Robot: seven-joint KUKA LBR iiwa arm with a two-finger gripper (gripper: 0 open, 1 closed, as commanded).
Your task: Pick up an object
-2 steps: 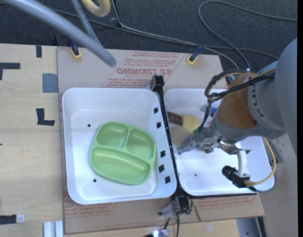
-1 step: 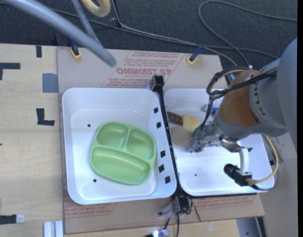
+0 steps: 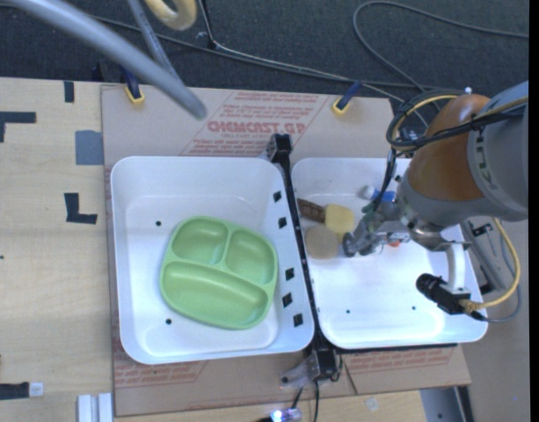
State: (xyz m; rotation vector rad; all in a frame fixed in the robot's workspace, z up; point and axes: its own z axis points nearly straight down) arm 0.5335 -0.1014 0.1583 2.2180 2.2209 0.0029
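In the right bin (image 3: 383, 323) a pale yellow block (image 3: 339, 217) lies near the divider, with a brown stick-like piece (image 3: 309, 209) to its left and a beige round object (image 3: 322, 243) just below it. My gripper (image 3: 357, 243) hangs low in this bin, right next to the beige object and just below the yellow block. The arm's grey and orange wrist (image 3: 449, 170) covers the bin's right part. The left bin (image 3: 128, 236) holds a green divided plate (image 3: 221, 271).
A black divider (image 3: 294, 244) with clips separates the two bins. Black cables (image 3: 445, 293) hang by the arm over the right bin's right side. A grey pole (image 3: 93, 25) crosses the top left. Cardboard lies under both bins.
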